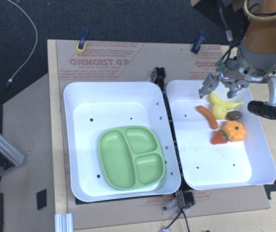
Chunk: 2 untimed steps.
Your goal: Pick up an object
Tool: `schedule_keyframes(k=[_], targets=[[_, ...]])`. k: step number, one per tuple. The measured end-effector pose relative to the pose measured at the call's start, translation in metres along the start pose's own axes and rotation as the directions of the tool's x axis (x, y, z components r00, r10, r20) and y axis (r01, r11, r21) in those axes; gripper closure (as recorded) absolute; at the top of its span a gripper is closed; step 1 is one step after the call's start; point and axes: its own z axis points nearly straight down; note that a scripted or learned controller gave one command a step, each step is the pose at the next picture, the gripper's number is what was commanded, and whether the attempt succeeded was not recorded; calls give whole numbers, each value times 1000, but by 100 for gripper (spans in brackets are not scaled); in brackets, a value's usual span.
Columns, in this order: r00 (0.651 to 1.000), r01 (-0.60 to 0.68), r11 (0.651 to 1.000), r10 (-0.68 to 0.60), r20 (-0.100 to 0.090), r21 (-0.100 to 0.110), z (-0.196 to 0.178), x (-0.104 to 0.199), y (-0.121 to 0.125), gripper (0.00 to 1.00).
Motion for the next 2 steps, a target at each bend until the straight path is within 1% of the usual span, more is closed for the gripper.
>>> schedule_keyframes(k=[1,2], targets=[[1000,2,1000,-2,1,-13,-8,0,2,0],[1000,2,1000,-2,0,-7,35,3,1,0]])
